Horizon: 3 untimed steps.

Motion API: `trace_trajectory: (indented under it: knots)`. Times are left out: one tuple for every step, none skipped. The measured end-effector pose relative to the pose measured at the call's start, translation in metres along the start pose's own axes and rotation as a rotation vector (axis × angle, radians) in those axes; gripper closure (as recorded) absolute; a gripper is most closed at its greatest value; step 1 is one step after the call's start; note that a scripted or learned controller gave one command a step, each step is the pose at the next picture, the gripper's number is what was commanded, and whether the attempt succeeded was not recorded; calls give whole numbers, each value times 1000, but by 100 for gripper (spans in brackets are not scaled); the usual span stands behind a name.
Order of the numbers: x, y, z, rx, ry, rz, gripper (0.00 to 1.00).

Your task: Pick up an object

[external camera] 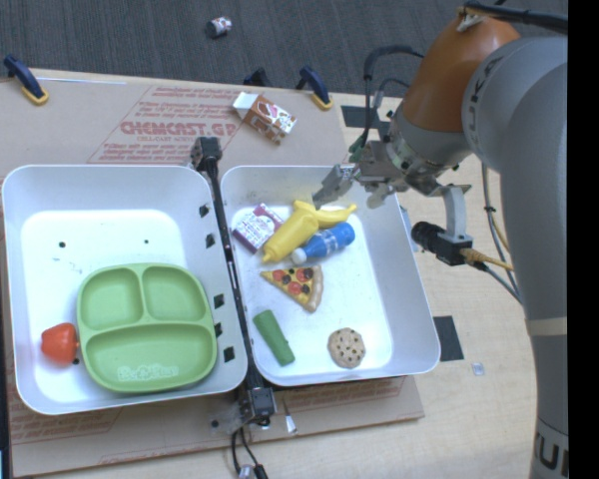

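- Grey arm [524, 168] with its orange band comes in from the right, its wrist above the far right corner of the right bin.
- Brown cardboard sheet [130, 128] with red print lies under both bins, held by blue clamps at its far edge.
- White left bin [20, 218] holds a green divided plate [147, 325] and a red tomato-like toy [59, 342] touching the plate's left edge.
- White right bin [399, 287] holds a cluster of toys in its middle and near part.
- Gripper [351, 180] hangs over the far edge of the right bin, fingers spread apart with nothing between them, just above the yellow banana's tip.
- Yellow banana [299, 226] lies slantwise, touching a blue bottle [329, 240] on its right and a small purple-and-white packet [257, 228] on its left.
- Pizza slice [298, 284] lies just below the banana.
- Green stick [274, 335] and a cookie [346, 347] lie near the bin's front edge, apart from one another.
- Small red-and-white carton [266, 116] lies on the cardboard beyond the bins.
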<state>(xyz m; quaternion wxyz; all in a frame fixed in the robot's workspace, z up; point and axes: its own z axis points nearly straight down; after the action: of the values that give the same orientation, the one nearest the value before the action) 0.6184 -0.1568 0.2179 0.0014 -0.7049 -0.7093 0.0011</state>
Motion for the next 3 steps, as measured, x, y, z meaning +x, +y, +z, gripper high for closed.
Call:
trace_trajectory:
  knots:
    - [19,-112,127,2,1,-1,0]
    - [19,-111,117,3,0,-8,100]
    - [52,-55,113,-1,0,-3,100]
